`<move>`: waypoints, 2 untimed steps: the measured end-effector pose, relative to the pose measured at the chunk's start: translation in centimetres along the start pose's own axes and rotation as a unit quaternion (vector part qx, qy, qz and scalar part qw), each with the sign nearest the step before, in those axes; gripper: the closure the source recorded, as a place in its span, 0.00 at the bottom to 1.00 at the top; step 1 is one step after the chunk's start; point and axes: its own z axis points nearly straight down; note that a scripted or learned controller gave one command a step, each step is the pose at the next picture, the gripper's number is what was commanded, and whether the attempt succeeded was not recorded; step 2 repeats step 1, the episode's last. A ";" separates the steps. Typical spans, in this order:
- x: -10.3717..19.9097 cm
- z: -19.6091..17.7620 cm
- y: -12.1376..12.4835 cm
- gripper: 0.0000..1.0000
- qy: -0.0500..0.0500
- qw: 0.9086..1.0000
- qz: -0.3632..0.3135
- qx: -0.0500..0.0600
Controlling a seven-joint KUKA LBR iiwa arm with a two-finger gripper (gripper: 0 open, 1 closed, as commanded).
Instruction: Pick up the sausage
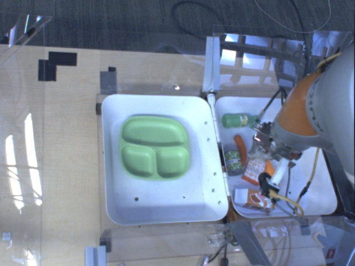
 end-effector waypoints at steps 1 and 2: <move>-1.0 0.1 3.4 1.00 -0.004 0.979 -0.205 0.005; -1.0 0.1 3.4 1.00 -0.004 0.979 -0.205 0.005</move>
